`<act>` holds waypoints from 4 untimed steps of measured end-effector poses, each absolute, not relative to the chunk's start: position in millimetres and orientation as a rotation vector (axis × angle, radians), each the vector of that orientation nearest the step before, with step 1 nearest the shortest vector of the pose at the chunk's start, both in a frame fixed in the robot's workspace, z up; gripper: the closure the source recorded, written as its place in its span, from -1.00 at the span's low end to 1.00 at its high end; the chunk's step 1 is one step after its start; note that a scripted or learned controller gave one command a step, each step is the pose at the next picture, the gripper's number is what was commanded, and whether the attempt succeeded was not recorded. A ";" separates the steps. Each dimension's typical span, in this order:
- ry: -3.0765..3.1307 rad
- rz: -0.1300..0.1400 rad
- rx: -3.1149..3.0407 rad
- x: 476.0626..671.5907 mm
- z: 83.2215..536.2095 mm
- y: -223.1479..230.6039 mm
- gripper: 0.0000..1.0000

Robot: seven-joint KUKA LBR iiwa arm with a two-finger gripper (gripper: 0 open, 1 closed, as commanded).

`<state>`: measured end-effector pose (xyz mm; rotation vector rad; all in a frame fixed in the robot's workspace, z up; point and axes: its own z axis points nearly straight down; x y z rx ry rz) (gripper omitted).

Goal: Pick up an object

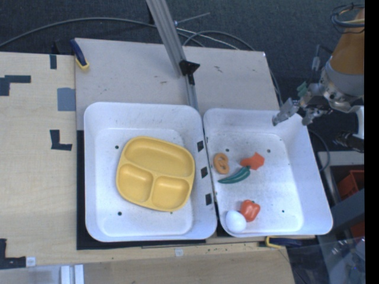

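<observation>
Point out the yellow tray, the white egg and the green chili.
yellow tray (155,173), camera view, central divider ridge.
white egg (235,221), camera view, middle of shell.
green chili (235,176), camera view, mid-body.

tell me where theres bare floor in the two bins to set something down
In the right bin, the floor along its right wall is bare, as is the back strip near the gripper. Its left-centre is crowded: orange slice, green pepper, orange piece, then red pepper and white egg in front. The left bin offers margins around the yellow tray.

yellow tray in left bin | metal pole | cables
</observation>
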<state>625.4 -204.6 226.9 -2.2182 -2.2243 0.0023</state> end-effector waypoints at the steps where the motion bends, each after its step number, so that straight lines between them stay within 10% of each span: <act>1: -2.224 0.003 -2.218 625.4 226.9 -204.6 -1.00; 4: -2.224 0.005 -2.218 612.1 87.2 -194.4 -1.00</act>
